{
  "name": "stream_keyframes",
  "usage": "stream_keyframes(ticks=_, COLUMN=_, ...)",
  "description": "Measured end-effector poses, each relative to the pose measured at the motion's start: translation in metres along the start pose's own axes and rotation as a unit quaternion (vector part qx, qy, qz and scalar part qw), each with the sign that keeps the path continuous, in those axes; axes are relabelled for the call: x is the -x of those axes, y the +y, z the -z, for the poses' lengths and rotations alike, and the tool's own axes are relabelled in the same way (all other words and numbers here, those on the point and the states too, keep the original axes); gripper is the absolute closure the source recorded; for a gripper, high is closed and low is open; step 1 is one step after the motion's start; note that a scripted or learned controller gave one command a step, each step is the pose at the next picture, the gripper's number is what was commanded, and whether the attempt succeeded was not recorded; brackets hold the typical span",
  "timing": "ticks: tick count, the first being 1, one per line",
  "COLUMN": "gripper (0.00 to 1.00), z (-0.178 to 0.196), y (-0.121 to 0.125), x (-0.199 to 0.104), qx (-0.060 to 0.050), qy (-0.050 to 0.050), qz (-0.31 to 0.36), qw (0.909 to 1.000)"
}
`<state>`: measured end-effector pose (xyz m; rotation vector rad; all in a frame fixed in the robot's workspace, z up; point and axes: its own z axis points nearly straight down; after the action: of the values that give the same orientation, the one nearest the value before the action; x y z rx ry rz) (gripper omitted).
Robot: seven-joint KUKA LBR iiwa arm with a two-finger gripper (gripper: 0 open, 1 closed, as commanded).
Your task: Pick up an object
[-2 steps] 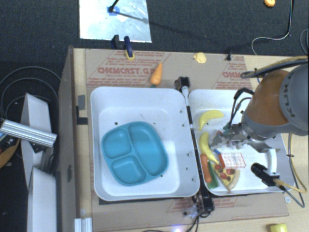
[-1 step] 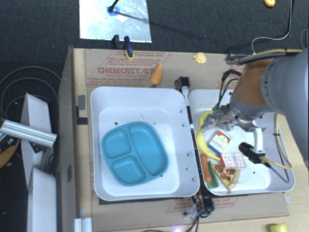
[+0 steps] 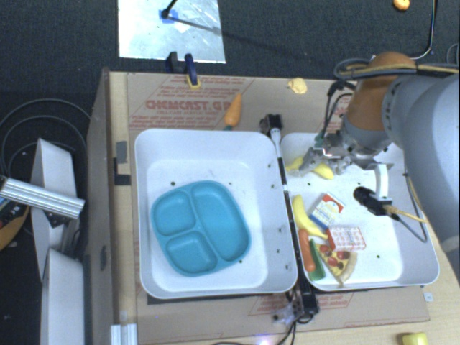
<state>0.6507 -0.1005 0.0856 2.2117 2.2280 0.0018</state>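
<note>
bench with two white bins; left bin [image 3: 144,192] holds a blue divided tray [image 3: 200,226]. we see the gripper [image 3: 325,157] low in the right bin [image 3: 410,264], upper left corner, over a yellow piece [image 3: 324,171]; grip state: cannot tell. banana [image 3: 305,218], carrot [image 3: 309,256] and pizza slice [image 3: 339,263] lie along the left wall.

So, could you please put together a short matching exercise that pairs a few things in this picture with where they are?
Things:
1. blue divided tray
2. banana
3. pizza slice
4. carrot

Places:
A. near corner of the right bin
B. on the cardboard, beyond the left bin
C. in the left bin
D. in the right bin, along the edge next to the left bin

Pairs: 1-C, 2-D, 3-A, 4-B
</note>
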Motion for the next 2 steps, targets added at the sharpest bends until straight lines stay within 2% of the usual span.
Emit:
stream_keyframes(ticks=1, gripper=1.0, z=0.01, y=-0.001, x=0.0, qx=0.0, qy=0.0, qz=0.0, qw=1.0)
stream_keyframes(ticks=2, gripper=1.0, z=0.104, y=-0.048, x=-0.064, qx=0.002, qy=0.002, qz=0.001, qw=1.0)
